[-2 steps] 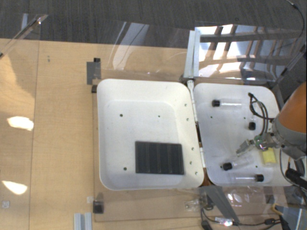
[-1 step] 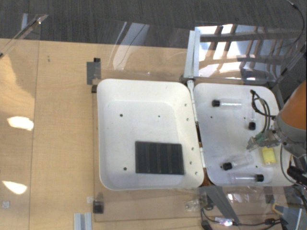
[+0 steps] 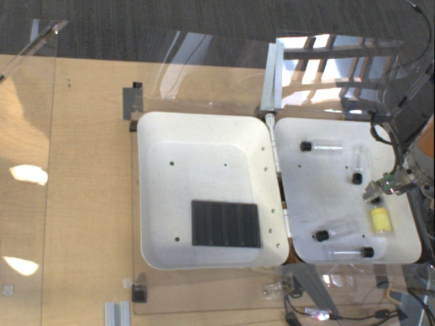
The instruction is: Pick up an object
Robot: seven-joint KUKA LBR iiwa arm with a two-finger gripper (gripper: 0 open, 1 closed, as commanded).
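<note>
On the wooden counter (image 3: 68, 182), the right bin (image 3: 299, 182) holds a yellow block (image 3: 380, 221) at 6 o'clock of the end effector (image 3: 380, 187); its opening cannot be told.

There are two white bins on the bench: the left bin (image 3: 153, 202) and the right bin (image 3: 293, 202). In the left bin lies one black ribbed pad (image 3: 225, 223). In the right bin I count four clear tubes with black caps (image 3: 322, 146) (image 3: 356, 165) (image 3: 334, 232) (image 3: 350, 252) and one yellow object (image 3: 380, 221).
</note>
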